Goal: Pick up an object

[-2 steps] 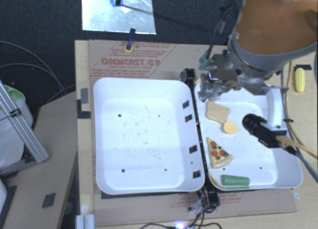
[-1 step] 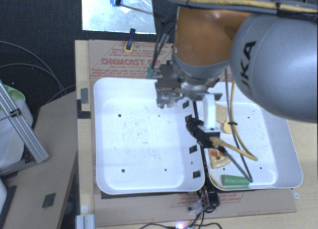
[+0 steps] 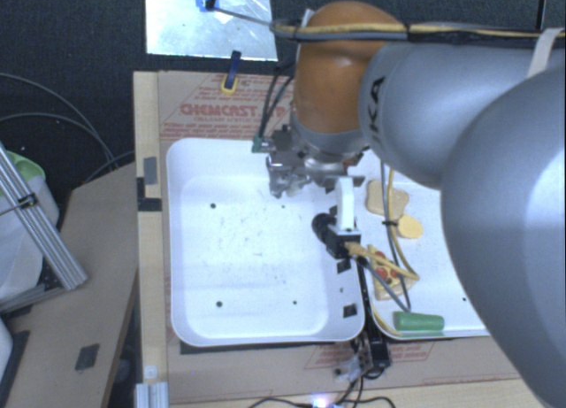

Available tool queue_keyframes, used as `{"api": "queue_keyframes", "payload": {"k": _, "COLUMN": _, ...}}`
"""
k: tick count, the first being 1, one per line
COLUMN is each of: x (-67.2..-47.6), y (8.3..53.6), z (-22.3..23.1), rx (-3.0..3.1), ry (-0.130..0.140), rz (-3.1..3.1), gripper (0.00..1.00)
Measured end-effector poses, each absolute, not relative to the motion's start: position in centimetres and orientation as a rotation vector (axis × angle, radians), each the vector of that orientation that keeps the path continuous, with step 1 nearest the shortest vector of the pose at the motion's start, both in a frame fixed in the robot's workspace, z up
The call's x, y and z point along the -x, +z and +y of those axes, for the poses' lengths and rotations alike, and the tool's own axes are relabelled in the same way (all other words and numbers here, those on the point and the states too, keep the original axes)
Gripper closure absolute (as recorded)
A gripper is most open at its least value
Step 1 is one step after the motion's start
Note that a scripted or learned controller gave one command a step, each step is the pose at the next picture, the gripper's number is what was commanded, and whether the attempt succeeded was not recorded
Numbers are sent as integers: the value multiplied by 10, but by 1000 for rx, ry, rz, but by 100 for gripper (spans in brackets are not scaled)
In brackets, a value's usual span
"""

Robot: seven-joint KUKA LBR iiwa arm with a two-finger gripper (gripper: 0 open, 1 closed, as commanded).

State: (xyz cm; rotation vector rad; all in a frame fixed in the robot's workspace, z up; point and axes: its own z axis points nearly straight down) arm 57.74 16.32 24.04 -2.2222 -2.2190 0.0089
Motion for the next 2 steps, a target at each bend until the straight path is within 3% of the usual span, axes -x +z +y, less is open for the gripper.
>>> {"api": "queue_keyframes", "payload": {"k": 1, "x": -506, "y": 245, "z": 146, "rx": 2220, "ry": 6, "rz": -2218, "gripper": 100}}
{"api": "queue_keyframes", "payload": {"k": 2, "x": -509, "y": 276, "z": 196, "rx": 2212, "ry": -8, "rz": -2231, "gripper": 100}}
